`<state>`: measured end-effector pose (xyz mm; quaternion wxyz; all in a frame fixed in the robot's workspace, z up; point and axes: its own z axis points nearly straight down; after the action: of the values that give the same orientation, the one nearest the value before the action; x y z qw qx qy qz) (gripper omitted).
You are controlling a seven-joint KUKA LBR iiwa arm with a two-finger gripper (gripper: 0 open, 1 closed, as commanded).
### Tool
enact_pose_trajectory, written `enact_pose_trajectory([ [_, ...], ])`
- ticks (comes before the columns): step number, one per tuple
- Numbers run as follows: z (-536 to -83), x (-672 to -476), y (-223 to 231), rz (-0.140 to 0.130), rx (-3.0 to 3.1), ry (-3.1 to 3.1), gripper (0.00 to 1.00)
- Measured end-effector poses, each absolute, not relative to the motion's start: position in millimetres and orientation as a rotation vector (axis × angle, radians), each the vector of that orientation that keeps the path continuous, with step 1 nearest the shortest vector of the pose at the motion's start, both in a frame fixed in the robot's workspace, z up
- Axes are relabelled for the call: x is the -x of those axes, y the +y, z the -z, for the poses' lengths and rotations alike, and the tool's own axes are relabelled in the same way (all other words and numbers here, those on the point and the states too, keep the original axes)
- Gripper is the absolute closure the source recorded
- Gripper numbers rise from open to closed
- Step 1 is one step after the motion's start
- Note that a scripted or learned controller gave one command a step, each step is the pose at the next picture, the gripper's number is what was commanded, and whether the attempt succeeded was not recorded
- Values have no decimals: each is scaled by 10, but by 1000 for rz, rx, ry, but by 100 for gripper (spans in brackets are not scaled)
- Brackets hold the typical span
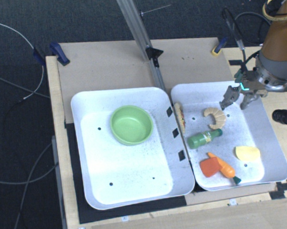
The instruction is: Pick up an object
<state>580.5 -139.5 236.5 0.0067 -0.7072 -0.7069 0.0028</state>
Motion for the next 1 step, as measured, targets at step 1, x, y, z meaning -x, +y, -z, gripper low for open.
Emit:
enact_pose_trajectory([
  [1, -2403, -5819, -1396, -1, 2216, -2216, 0],
])
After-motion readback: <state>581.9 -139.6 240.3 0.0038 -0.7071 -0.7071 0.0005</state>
